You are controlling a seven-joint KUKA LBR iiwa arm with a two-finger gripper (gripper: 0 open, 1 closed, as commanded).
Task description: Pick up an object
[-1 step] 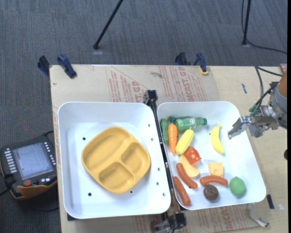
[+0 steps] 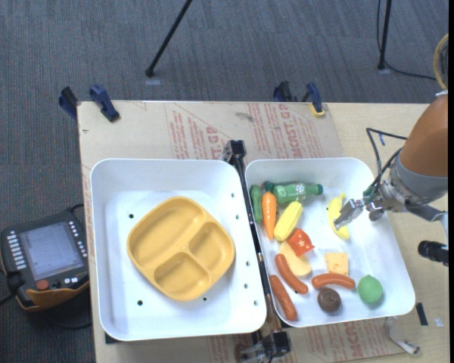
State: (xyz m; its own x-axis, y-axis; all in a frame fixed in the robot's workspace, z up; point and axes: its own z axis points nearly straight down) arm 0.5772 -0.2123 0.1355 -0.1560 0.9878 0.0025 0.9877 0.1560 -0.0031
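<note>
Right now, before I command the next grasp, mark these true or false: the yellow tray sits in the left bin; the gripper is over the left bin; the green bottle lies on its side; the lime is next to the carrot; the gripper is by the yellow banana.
1. The yellow divided tray sits in the left bin. True.
2. The gripper is over the left bin. False: it is over the right bin.
3. The green bottle lies on its side. True.
4. The lime is next to the carrot. False: they are at opposite ends of the right bin.
5. The gripper is by the yellow banana. True.
</note>
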